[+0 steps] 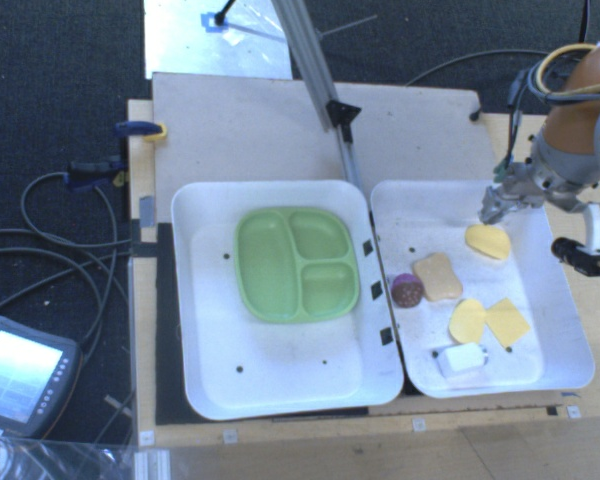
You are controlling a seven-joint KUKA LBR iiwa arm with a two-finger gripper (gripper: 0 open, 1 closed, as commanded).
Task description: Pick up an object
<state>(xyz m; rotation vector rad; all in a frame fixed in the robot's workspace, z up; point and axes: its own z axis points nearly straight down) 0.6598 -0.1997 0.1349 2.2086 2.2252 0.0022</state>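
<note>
So at this point my hand (500,206) was down in the right bin (560,298), parked near its back wall, right at the upper-left edge of the yellow piece (488,241). That piece sat just below and a touch toward the front of the hand, touching it or near enough, with its long axis running roughly side to side across the bin. Honestly I couldn't tell from that angle if the hand was spread or pressed together; it was a grey blur against white plastic, so no claims from me about pinching anything.

Other stuff relative to the yellow piece: the tan bread-looking slice (439,276) and purple ball (407,290) lay further forward and left, two more yellow bits (488,320) forward, and a white block (461,357) nearest the front. The green tray (296,264) sat off in the left bin (210,298).

My guess was a small nudge forward would centre me over it.
</note>
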